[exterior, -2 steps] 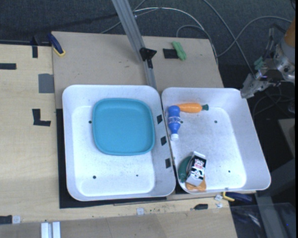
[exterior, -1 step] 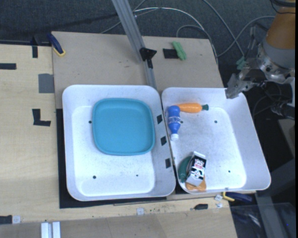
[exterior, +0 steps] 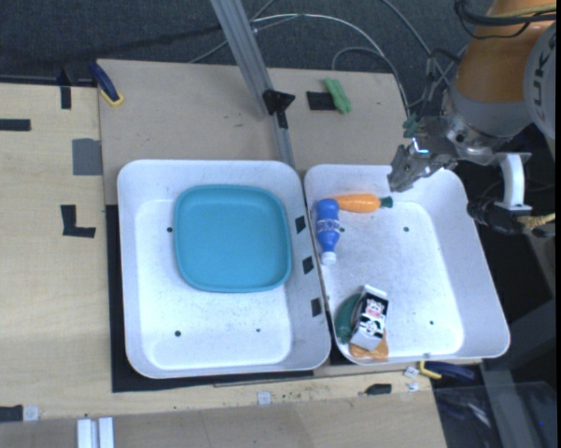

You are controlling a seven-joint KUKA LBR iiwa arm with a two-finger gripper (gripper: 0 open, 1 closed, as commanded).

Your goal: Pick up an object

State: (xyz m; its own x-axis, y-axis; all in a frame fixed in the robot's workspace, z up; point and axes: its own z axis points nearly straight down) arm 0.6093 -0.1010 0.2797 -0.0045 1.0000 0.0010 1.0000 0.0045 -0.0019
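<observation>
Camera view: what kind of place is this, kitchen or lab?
Likely a robotics lab grasping bench. Two white bins sit on a taped plywood board, holding toy-like items: a teal plate, a carrot, a blue bottle. The gripper reaches in amid loose cables.

Jaws (exterior: 403, 177) above right bin (exterior: 467, 278), near carrot (exterior: 358, 203).

An orange carrot (exterior: 358, 203) lies flat near the right bin's far edge, beside a blue, possibly bottle-shaped, item (exterior: 328, 227).
</observation>
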